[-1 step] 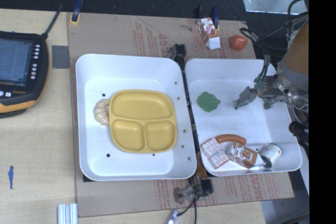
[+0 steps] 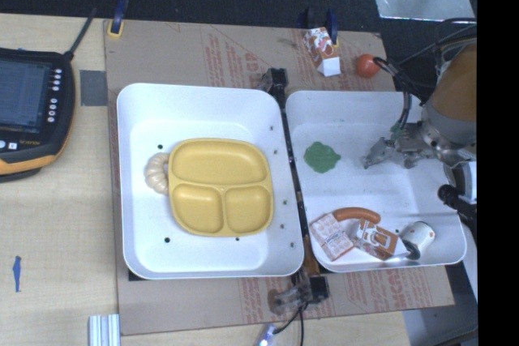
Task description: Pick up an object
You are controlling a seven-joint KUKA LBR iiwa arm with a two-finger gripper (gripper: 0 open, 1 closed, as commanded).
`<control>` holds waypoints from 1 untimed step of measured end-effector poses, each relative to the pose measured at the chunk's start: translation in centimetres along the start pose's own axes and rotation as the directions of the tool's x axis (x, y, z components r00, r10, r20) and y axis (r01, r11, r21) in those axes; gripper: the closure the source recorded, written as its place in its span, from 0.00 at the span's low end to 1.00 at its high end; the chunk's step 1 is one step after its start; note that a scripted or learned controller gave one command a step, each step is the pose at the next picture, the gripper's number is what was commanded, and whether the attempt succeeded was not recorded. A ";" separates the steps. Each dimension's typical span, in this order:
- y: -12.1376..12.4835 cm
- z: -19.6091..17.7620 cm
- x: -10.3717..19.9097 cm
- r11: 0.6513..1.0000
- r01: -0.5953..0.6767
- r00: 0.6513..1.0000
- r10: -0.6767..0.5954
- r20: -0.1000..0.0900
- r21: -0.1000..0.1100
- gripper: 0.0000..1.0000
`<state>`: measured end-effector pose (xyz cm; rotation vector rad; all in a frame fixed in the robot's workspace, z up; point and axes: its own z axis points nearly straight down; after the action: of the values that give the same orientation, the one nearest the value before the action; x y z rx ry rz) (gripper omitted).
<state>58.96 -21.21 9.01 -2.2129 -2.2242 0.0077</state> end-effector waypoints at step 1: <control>-11.4 -2.2 4.7 1.000 0.001 1.000 -0.001 -0.002 -0.001 0.00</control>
<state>47.55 -16.53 11.32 -2.2120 -2.2248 0.0042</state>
